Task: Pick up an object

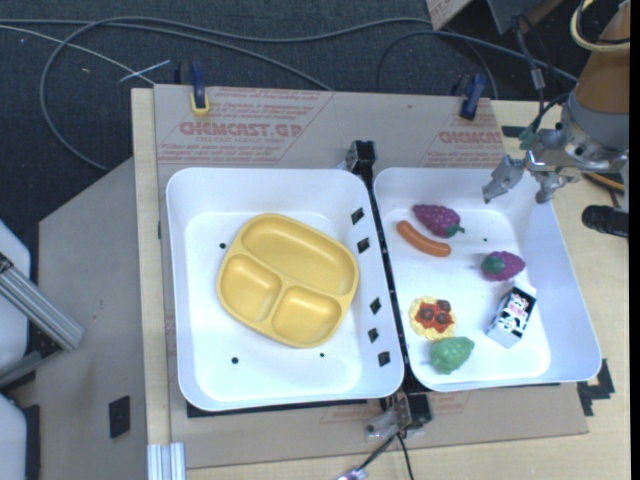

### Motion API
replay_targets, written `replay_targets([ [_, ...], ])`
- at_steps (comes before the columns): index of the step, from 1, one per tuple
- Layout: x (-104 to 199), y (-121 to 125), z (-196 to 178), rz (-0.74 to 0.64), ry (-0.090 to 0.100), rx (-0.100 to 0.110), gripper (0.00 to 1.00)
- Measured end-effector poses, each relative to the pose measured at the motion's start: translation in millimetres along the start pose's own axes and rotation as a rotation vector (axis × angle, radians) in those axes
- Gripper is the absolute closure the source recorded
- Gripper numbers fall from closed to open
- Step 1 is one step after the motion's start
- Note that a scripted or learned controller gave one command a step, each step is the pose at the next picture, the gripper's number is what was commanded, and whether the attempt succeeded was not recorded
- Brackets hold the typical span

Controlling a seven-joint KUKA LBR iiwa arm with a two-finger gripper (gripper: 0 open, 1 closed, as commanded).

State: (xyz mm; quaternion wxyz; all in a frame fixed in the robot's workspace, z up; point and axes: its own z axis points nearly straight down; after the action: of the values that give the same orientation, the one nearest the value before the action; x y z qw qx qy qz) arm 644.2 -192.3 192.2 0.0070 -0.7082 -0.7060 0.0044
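The left bin (pixel 190 268) holds a yellow divided plate (pixel 288 280); the right bin (pixel 565 288) holds a sausage (pixel 424 238) and purple grapes (pixel 436 218) toward eleven o'clock, with more toys below. The claw (pixel 521 186) hangs open and empty above that bin's one o'clock corner. Risk, as judged: the sausage and grapes lie close together, so a descent between them could nudge both and close on nothing.
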Motion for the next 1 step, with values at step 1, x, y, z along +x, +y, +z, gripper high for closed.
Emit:
replay_targets([
  [1,0.7,3.1,-10.3,-0.003,-0.003,-0.016,0.0],
])
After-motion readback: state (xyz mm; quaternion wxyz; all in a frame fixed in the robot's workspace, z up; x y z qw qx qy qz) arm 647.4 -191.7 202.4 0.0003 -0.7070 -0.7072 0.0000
